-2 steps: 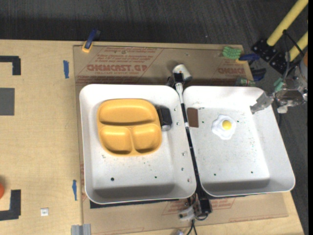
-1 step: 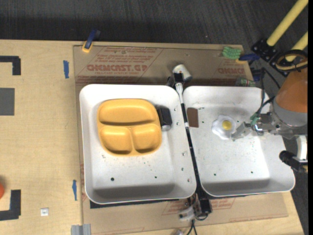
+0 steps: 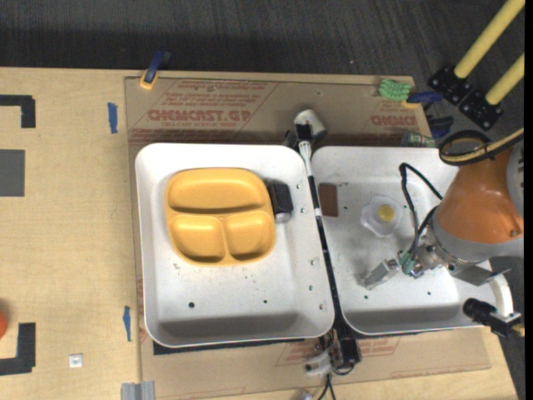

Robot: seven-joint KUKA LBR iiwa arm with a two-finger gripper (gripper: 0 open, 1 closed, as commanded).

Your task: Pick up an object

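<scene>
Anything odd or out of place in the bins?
Mostly tidy. The yellow divided tray lies flat in the left bin, but a small dark object is wedged against its right edge. In the right bin, a brown block and a clear piece with a yellow centre lie loose.

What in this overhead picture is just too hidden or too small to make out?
- Gripper, camera view: too small and blurred to read its fingers.
- Right bin: its right part lies under the arm.
- Dark object beside the yellow tray: partly hidden by the tray.
- Clear item: too blurred to identify.
</scene>
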